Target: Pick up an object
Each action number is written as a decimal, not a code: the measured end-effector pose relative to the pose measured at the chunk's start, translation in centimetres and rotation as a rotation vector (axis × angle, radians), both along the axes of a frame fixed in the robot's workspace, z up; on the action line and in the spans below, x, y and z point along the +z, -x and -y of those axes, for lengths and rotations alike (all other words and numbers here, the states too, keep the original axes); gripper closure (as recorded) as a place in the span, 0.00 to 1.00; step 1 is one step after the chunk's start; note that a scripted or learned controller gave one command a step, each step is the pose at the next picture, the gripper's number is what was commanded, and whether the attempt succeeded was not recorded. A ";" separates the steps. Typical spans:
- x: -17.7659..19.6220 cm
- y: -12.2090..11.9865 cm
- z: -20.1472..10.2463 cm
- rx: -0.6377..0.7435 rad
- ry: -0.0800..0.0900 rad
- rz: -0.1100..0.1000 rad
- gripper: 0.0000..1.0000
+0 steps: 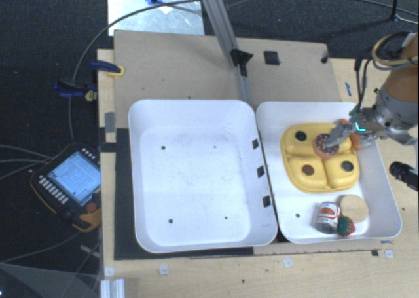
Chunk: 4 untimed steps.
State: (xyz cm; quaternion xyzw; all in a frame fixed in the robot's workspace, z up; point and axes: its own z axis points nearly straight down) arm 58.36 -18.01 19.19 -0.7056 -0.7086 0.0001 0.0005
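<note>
The right bin [391,206] holds a yellow four-lobed block [314,167] with dark dimples. A small round brown and pink piece [323,145] rests on the block's upper right lobe. My gripper [338,135] reaches in from the right and hangs just above and to the right of that round piece, close to it or touching it. Near the bin's front lie a small can [327,216], a tan disc [354,206] and a red and green strawberry-like toy [346,226], all close together.
The left bin [196,179] sits beside the right one, joined by black clips [260,171] along the shared edge. A slanted metal pole [219,12] stands behind the bins. A teach pendant [71,182] lies off the bench's left side.
</note>
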 end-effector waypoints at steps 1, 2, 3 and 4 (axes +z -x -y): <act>0.1 -0.1 0.0 0.000 0.001 0.003 0.00; -6.0 0.2 0.5 -0.002 0.001 -0.001 0.00; -6.0 -0.2 0.5 0.001 0.005 0.014 0.00; -5.1 -0.2 0.4 0.002 0.001 0.012 1.00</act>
